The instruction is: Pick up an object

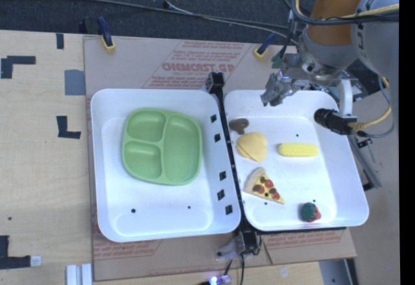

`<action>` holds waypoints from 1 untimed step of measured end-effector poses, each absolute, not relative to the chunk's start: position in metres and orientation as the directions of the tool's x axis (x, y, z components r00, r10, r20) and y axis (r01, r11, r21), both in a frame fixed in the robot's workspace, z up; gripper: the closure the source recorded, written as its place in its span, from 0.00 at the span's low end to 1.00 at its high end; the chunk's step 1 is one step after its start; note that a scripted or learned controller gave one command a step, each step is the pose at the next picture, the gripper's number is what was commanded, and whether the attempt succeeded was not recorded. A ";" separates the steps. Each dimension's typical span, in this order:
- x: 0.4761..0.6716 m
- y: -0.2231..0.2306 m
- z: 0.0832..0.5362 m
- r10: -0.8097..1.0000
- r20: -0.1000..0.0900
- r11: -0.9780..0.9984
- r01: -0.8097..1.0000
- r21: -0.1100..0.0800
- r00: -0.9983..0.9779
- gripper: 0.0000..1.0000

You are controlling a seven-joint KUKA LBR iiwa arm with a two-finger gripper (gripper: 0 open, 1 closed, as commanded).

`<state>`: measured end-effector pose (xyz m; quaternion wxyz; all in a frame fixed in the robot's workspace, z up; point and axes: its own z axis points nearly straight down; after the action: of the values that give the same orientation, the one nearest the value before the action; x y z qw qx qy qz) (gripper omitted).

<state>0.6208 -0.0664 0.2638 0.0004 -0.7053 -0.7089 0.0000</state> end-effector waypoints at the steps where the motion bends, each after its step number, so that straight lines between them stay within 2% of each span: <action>1: 0.618 -0.017 0.251 1.000 0.000 0.005 1.000 -0.002 -0.005 1.00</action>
<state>0.6183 -0.0174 0.2509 0.0009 -0.7053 -0.7090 0.0006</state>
